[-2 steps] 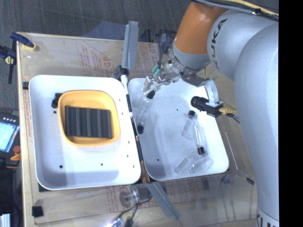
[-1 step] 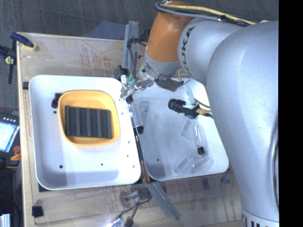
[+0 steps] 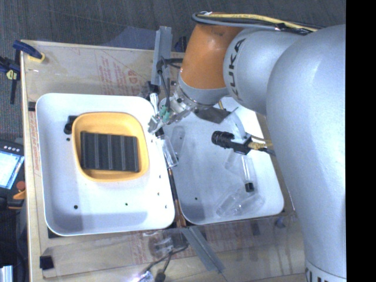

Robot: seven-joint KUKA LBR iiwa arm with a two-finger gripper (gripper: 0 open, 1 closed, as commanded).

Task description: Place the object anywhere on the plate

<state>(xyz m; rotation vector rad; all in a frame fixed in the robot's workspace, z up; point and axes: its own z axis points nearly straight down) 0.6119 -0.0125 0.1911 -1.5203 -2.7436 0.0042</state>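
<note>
While the gripper [image 3: 160, 117] hangs at the ridge where the two bins meet, its state cannot be read: open or shut, loaded or bare, cannot tell, since the wrist crowds it

Plate [image 3: 108, 121]: yellow, rounded corners, in the far bin [image 3: 100, 207], i.e. just beyond the gripper on the side away from the arm. Its nearest corner is close beside the gripper; no contact that I can make out. A dark ribbed panel [image 3: 110, 151] fills the plate's middle. Whether it is part of the plate or laid on it, cannot tell

Object, by judgement: the clear plastic piece [image 3: 238, 201] in the near bin [image 3: 197, 184], lying back from the gripper beneath the arm and well apart from it. Its outline is faint. The long axis seems to slant across that bin's corner, but this is not firm. A small black cap [image 3: 249, 187] is at its edge, touching or just beside

Key relation: object and plate lie on opposite sides of the gripper, with the shared bin walls between them, so any carry has to clear that ridge

Others: a narrow clear sliver [image 3: 170, 155] just beside the gripper, against the ridge; a small black thing [image 3: 69, 125] past the plate's far corner. Neither covers the plate's face

Risk, judged: clear, thin plastic may slip out of a grasp
</note>
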